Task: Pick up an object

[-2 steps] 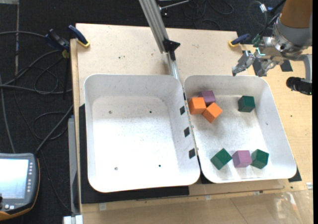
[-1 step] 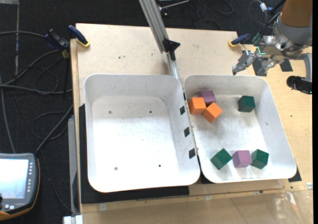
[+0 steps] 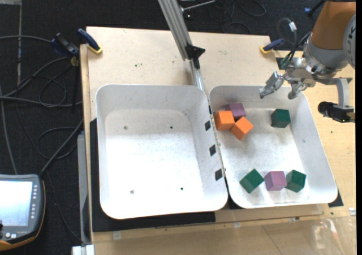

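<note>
The right bin [image 3: 317, 152] holds several small blocks. Two orange blocks [image 3: 225, 119] [image 3: 242, 128] and a purple block [image 3: 237, 109] cluster near its back left. A dark green block [image 3: 280, 117] sits alone toward the back right. Along the front lie a green block [image 3: 251, 180], a purple block [image 3: 275, 180] and another green block [image 3: 296, 180]. My gripper [image 3: 281, 89] hangs above the bin's back edge, just behind the lone dark green block, fingers spread apart with nothing between them.
The left bin [image 3: 107, 135] stands beside the right one. A metal pole [image 3: 172, 13] slants across the bench's back. Clamps sit at the bench's back corners [image 3: 90, 42] [image 3: 271, 46]. A pendant screen [image 3: 17, 208] lies at the lower left.
</note>
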`<control>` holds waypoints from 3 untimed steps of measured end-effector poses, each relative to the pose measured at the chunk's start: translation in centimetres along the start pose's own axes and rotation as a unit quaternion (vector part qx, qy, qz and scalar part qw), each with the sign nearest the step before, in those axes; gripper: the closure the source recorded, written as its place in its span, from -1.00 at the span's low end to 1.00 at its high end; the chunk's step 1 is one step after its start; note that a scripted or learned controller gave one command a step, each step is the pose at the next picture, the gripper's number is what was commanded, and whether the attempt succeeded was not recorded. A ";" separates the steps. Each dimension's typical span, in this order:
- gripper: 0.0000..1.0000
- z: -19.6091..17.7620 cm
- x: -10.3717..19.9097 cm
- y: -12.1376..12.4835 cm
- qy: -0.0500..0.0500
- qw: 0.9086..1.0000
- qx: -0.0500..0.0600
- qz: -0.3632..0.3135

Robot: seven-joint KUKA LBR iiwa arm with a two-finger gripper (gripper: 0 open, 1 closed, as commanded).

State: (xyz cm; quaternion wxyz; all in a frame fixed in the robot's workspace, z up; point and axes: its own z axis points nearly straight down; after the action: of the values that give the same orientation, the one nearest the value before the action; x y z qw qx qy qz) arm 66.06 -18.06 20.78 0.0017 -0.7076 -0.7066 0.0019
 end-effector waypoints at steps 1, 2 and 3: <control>-1.00 5.4 0.7 -0.9 0.000 1.000 0.000 -0.001; -1.00 10.4 0.6 -0.7 -0.001 1.000 -0.004 -0.001; 1.00 9.4 0.6 -0.8 -0.002 1.000 -0.004 0.000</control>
State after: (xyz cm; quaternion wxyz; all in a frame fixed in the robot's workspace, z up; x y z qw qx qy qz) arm 65.24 -17.43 11.43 -0.0024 -0.7075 -0.7067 0.0001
